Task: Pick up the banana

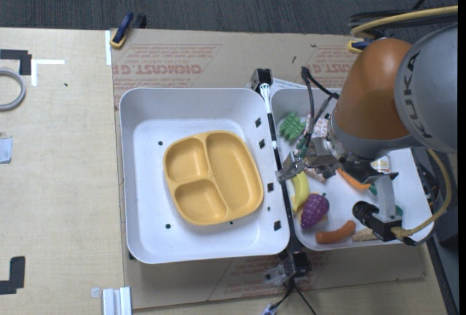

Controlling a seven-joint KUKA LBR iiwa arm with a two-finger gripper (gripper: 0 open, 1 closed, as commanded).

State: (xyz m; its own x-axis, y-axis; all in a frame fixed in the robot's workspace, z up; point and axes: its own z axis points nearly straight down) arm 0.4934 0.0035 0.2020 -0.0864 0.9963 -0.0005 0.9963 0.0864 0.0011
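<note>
**End effector low over the banana in the right bin**

Over the right bin (419,182), seen from the one camera above the bench (58,182), the grey arm with its orange band (371,99) reaches in from the right and hangs low, its end effector (297,164) just above the top end of the banana (300,190). Whether it is wide or narrow I cannot tell; the wrist covers it, and no object is plainly seen in its grip.

One banana lies in the right bin, close against the wall shared with the left bin (138,182), running roughly lengthwise. Just beside its lower end sits one bunch of purple grapes (314,210). One green toy (291,126) lies toward the bin's far corner, one orange carrot-like piece (354,180) shows under the wrist, and one reddish sausage (336,234) rests near the front wall.

Two white bins stand side by side. One yellow plate (212,177) with three compartments lies in the left bin, a little tilted.
</note>
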